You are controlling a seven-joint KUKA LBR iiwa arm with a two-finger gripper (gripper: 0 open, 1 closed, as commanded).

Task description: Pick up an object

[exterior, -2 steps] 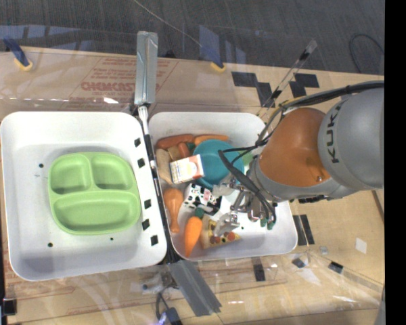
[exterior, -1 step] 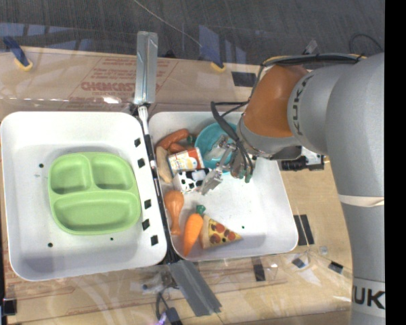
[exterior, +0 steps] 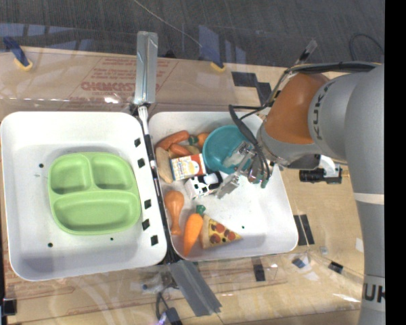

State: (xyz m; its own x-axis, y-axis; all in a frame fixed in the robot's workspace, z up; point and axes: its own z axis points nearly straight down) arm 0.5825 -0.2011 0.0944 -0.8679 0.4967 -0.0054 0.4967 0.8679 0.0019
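The right bin [exterior: 274, 212] holds a pile of toy food. A teal bowl [exterior: 218, 147] sits near its back. In front of the bowl are an orange and white carton [exterior: 185, 167] and a small black and white toy [exterior: 205, 185]. A sausage [exterior: 173, 140] lies at the back left. A carrot [exterior: 193, 229] and a pizza slice [exterior: 220, 234] lie near the front. My gripper [exterior: 238, 172] hangs over the bin's middle, just right of the bowl and the black and white toy. Nothing is visibly held in it.
The left bin [exterior: 20, 181] holds a green divided plate [exterior: 93, 193]. A metal divider [exterior: 146, 73] runs between the bins at the back. The arm's orange band [exterior: 294, 110] and grey body cover the bench to the right of the right bin.
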